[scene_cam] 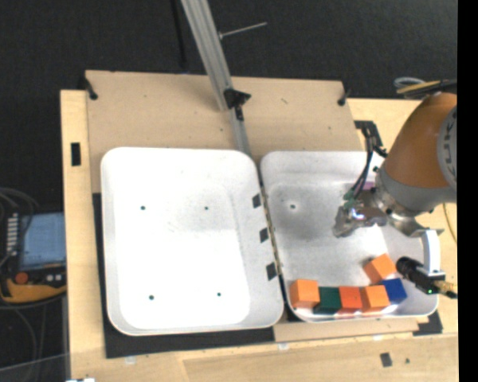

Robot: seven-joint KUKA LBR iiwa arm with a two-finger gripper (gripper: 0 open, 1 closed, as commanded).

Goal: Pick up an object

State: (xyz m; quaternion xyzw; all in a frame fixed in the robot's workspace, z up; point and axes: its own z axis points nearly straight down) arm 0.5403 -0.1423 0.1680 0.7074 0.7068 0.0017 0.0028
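Two shallow white bins sit side by side on a tan table (76, 213), seen from above at a slant. The left bin (183, 237) fills the middle-left of the frame, its floor bare and open. The right bin (303, 205) lies at center-right, touching the left one along a shared edge fitted with small dark clips.

The arm (418, 153), grey with an orange band, reaches in from the right edge and covers the right bin's upper-right part. Its body is cut off by the frame edge. The claw (349, 221) hangs over the middle of the right bin, well apart from the blocks. It is small, blurred and dark against the bin floor, so whether it is spread or pressed together cannot be told. Nothing can be seen pinched in it.

The blocks (350, 297) crowd the right bin's lower edge: a row reading orange, green, orange, orange, blue from left to right, touching one another and pressed near the rim. One more orange block (380, 267) sits tilted just above the row's right end. A black part of the arm's gear overlaps the lower-right corner beside the blue block.

The bin floor to the left of the claw is open. A metal pole (211, 50) slants from the top of the frame down to the bins' upper edge.
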